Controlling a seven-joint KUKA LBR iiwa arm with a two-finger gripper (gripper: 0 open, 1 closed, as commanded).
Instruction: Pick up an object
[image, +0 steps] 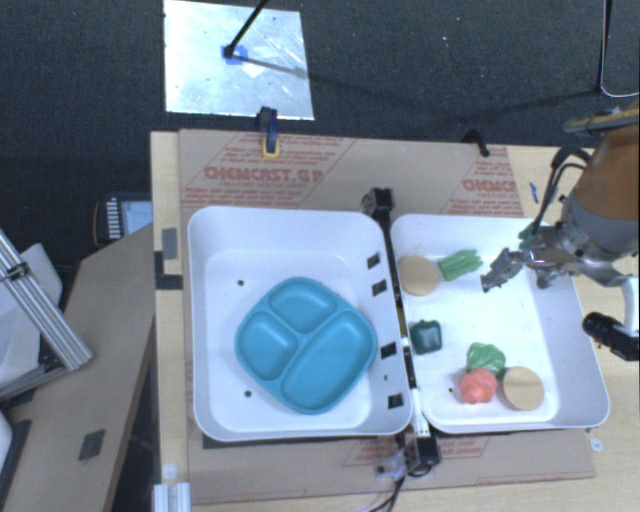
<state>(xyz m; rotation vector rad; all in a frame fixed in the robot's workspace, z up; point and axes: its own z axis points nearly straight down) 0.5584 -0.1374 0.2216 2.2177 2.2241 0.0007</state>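
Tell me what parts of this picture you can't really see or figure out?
- Gripper: in the camera view it is small and blurry over the right bin, so whether it is open or shut cannot be told.
- Arm: cut off by the right edge.
- Red object: it hides the lower part of the green piece.
- Dark green object: too small to identify.

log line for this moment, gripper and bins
gripper: over right bin, holding nothing | right bin: two tan discs, green pieces, red piece, dark green block | left bin: blue divided plate
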